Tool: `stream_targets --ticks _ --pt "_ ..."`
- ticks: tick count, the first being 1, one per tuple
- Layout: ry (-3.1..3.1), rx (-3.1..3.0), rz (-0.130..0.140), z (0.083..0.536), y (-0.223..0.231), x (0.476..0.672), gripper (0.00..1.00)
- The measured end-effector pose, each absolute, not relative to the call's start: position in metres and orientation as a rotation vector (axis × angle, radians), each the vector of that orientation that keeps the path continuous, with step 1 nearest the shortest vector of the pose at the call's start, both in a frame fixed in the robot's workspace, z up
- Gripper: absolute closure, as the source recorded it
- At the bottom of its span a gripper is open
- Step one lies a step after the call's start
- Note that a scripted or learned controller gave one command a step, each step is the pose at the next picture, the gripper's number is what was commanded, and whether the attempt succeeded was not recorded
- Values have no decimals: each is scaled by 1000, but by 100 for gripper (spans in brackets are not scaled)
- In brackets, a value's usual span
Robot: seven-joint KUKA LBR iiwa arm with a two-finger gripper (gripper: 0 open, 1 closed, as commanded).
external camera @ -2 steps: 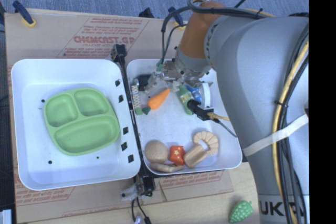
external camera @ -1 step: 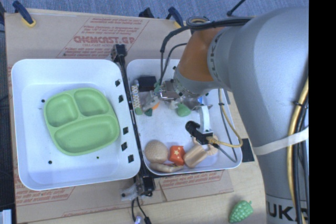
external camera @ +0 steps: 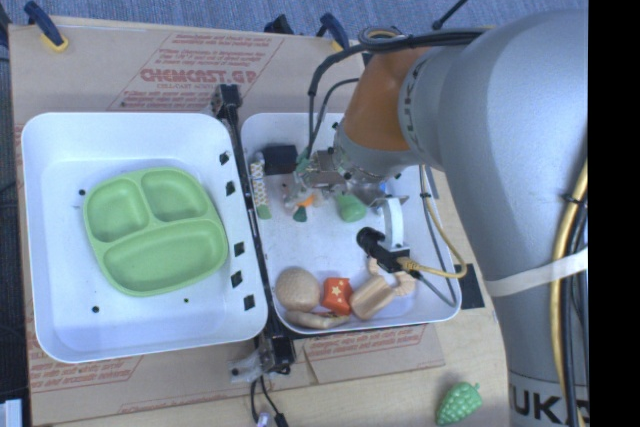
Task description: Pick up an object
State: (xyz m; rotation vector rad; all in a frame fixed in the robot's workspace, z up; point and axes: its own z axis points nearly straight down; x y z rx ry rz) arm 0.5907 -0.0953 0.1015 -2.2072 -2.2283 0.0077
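My gripper [external camera: 312, 179] is low in the upper middle of the right bin [external camera: 440, 307], under the grey arm and its orange band. Just below it lie a small orange piece [external camera: 303, 201] and a small green piece [external camera: 299, 215]. A round green object [external camera: 350, 208] sits to the gripper's lower right, close to it. A black block [external camera: 278, 158] lies just left of the gripper. Nothing can be made out held in the gripper.
A striped stick with a green tip [external camera: 259, 185] lies along the right bin's left wall. Along its front are a tan round object [external camera: 295, 287], a red piece [external camera: 336, 294] and a tan block [external camera: 372, 296]. The left bin [external camera: 50, 155] holds a green divided plate [external camera: 155, 230]. Green toy grapes [external camera: 458, 402] lie outside.
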Motion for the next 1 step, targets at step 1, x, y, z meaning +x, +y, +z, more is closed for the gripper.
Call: stream_targets --ticks 1 --pt "-2228 -2214 2 227 -66 611 100"
